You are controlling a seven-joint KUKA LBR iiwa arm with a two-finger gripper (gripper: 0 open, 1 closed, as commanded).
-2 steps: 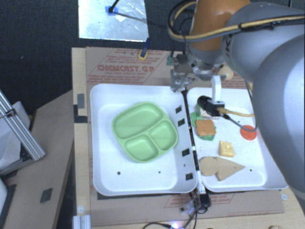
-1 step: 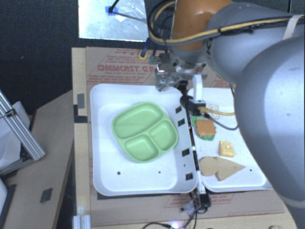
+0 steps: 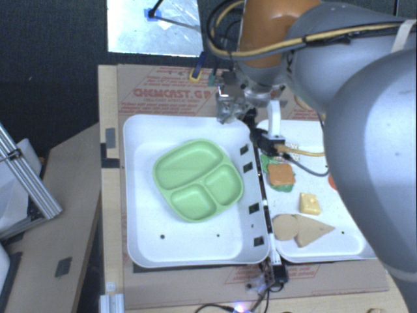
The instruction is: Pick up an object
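Jaws by far inner corner of right bin (image 3: 348,240), opening impossible to tell. Near them: toy sandwich (image 3: 281,176), orange on top, green at edge; nearer the camera, yellow block (image 3: 309,204).

1. A tan bench (image 3: 71,194) carries everything.
2. A brown cardboard sheet (image 3: 169,96) with red print lies on it, showing along the far edge of both bins.
3. The left bin (image 3: 140,240), shallow and white, sits on the cardboard.
4. The right bin (image 3: 355,243) lies just beside it, long rims touching.
5. Small black clips (image 3: 247,168) sit in a row along that shared rim.
6. A shiny silver sheet (image 3: 130,25) lies beyond the bench's far edge.
7. A slanted aluminium rail (image 3: 26,181) stands off the bench's left edge.
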